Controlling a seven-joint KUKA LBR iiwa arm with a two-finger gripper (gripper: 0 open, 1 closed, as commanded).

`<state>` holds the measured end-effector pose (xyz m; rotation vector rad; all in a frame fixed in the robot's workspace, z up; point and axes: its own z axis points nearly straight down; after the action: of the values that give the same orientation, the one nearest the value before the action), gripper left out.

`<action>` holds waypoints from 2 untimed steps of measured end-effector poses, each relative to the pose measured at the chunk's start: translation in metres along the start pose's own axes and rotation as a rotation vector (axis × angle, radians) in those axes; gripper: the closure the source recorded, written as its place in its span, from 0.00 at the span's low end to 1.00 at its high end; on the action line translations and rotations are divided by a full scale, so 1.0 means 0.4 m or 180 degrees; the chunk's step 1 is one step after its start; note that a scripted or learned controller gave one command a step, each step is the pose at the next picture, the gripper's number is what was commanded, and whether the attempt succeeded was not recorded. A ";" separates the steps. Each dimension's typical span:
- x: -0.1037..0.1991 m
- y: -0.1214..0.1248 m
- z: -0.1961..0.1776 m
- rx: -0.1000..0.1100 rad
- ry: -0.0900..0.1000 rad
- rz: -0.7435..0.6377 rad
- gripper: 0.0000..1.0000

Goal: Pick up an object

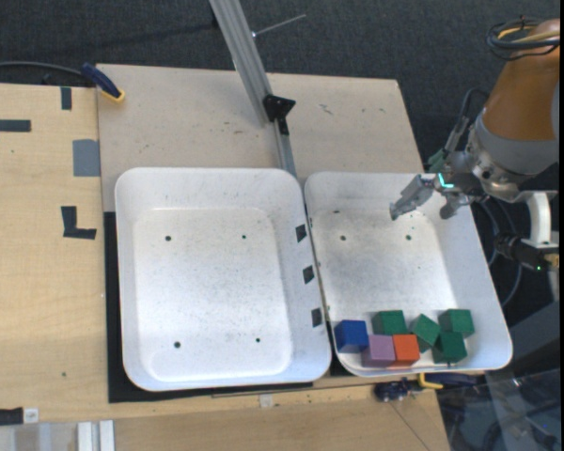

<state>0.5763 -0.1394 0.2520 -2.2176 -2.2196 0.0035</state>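
So the small coloured blocks are all bunched in the near corner of the right shallow white plastic bin (470, 252): blue cube (352, 334), purple cube (382, 349), orange cube (406, 348) and four green cubes (429, 330), probably slid there against the rim. The grey two-finger gripper (421, 203) hangs over the far end of that bin, fingers spread apart, holding nothing. There's plenty of bare floor between it and the pile, but the blocks touch each other and hug the near wall, so finger room looks tight.

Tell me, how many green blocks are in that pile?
4, all in the right bin's near corner: one behind the purple block, one mid-pile, one far right, one nearest. More could hide underneath.
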 end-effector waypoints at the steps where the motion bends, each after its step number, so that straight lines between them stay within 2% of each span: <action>1: 0.000 0.002 -0.004 -0.0011 -0.0003 -0.0005 0.00; 2: 0.011 0.018 0.114 0.0005 -0.0004 -0.0004 0.00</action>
<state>0.5833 -0.1349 0.2061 -2.2162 -2.2207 0.0065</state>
